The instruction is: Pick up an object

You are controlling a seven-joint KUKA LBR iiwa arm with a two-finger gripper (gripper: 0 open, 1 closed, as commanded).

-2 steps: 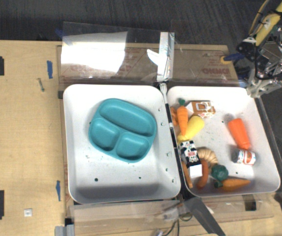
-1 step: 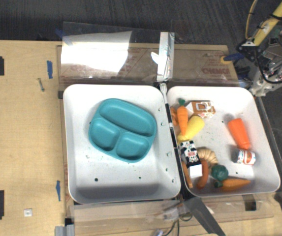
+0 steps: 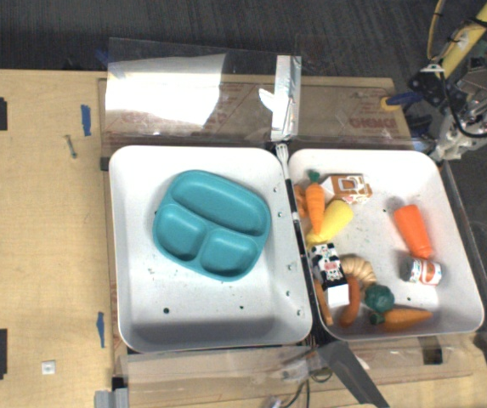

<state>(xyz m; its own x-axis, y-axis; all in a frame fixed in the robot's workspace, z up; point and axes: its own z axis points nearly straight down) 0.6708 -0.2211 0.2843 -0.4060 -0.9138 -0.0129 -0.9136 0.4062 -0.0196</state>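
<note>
A teal tray [image 3: 212, 223], smooth moulded plastic with rounded corners and three shallow compartments, lies in the middle of the left bin [image 3: 133, 313], a glossy white tub with curved walls and a few dark specks on its floor.

Right of the teal tray, across the seam where the tubs meet, the right bin [image 3: 379, 245] holds a scatter of small toy foods. Nearest the tray is a tapered orange carrot [image 3: 314, 206] with a green top, touching a soft-looking yellow piece [image 3: 336, 219]. Beyond these sits a small printed box [image 3: 349, 187] in brown and white. Farther right of the tray lies a blunt orange cone [image 3: 413, 230], and just below it a little can [image 3: 426, 271] on its side. Toward the tray's lower right, a black-and-white patterned carton [image 3: 331, 272] leans against a ridged tan croissant [image 3: 360, 270], with a dark green lump [image 3: 379, 298] and a second carrot [image 3: 404, 317] next to them.

Far up and right of the tray, outside the tub's corner, the gripper [image 3: 464, 130] hangs amid grey metal and looping yellow cables [image 3: 472, 24]; whether it is open or closed cannot be told, and nothing is seen in it.

The worktop [image 3: 31, 228] left of the tray is pale matte board with black marks and blue tape [image 3: 85, 119]. Above the tray a clear plastic sheet [image 3: 167, 92] glares white, then dark ribbed floor [image 3: 226, 7].
</note>
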